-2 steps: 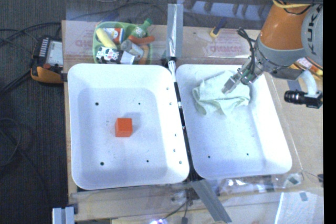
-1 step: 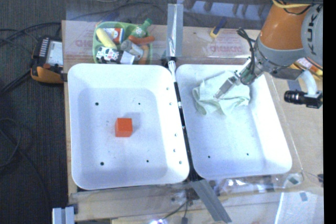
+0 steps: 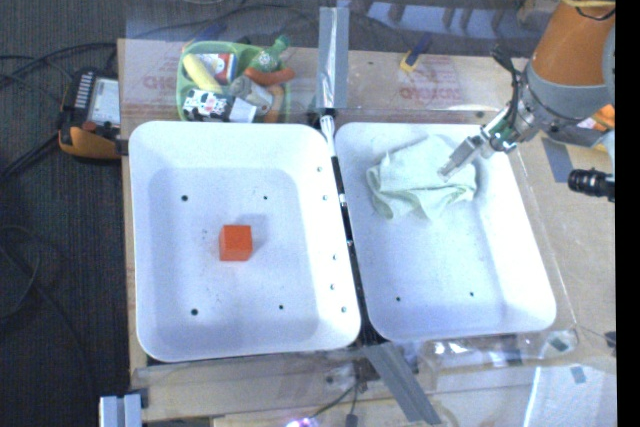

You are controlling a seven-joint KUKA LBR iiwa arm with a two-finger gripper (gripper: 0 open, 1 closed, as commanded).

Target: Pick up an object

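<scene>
Our claw (image 3: pixel 462 158) sits at the right edge of the crumpled pale cloth (image 3: pixel 420 183) in the right bin (image 3: pixel 520 295); we cannot tell its state. We should press into a raised fold, pinch firmly, then lift straight up.

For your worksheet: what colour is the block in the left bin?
Orange-red block, camera view.

Two bins sit side by side on the bench: a block (image 3: pixel 236 242) lies near the middle of the left bin (image 3: pixel 160 150), and a cloth (image 3: pixel 415 183) lies crumpled in the far part of the right bin (image 3: pixel 520 285). The gripper (image 3: pixel 462 157) is at the cloth's right edge. Behind the left bin stands a basket (image 3: pixel 185 80) of small items.
</scene>
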